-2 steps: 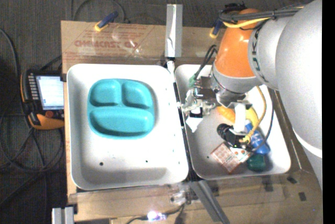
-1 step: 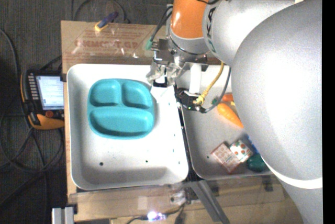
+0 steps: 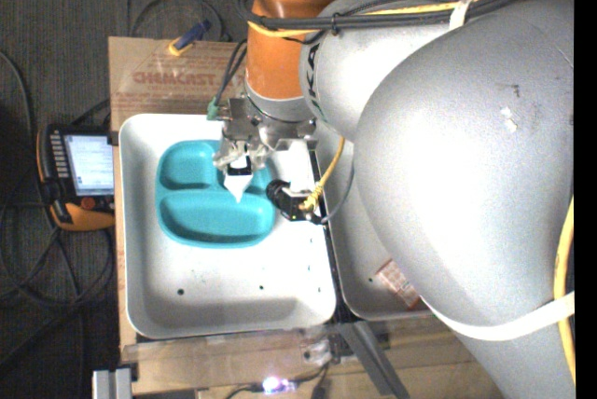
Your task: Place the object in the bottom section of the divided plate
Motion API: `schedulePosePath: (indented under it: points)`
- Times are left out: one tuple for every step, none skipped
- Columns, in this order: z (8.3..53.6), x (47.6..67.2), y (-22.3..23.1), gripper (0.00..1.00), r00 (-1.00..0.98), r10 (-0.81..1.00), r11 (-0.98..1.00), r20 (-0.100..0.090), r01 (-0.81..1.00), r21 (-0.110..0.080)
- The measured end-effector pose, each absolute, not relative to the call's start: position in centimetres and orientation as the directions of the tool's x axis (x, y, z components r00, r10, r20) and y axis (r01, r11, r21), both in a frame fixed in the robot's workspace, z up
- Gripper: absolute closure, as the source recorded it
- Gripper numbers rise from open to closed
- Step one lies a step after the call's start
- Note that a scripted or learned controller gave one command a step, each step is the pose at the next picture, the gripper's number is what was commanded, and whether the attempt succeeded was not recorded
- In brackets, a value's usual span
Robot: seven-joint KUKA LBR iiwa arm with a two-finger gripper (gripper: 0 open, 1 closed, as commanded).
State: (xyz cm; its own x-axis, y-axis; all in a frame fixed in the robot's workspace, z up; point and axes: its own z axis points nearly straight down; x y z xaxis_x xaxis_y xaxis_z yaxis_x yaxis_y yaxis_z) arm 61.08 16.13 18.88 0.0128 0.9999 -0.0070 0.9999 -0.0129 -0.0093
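Note:
A teal divided plate point(image 3: 173, 222) lies in the left white bin point(image 3: 224, 295), with one section toward the top of the view and a wider one below it. My gripper point(image 3: 239, 166) hangs over the plate's right edge, near the ridge between the two sections. A small white pointed object point(image 3: 236, 187) sticks down from between the fingers, and the gripper is shut on it. The object's tip sits just above the right end of the plate. The grey arm with its orange band point(image 3: 284, 24) covers the bin's far right corner.
The right bin point(image 3: 368, 299) lies mostly under the arm; a small red-and-white packet point(image 3: 396, 283) rests in it. A black connector with a yellow cable point(image 3: 284, 198) hangs beside the gripper. A teach pendant point(image 3: 79, 171) sits left of the bench, and cardboard point(image 3: 159, 80) lies behind the bin.

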Motion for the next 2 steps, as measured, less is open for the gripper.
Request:
schedulePosePath:
  points:
    - [18.93,59.69,17.99,1.0,-0.106,0.994,0.106,-0.007,0.994,-0.009]
    - [18.95,59.71,17.98,0.0,-0.106,0.994,0.106,-0.008,0.994,-0.008]
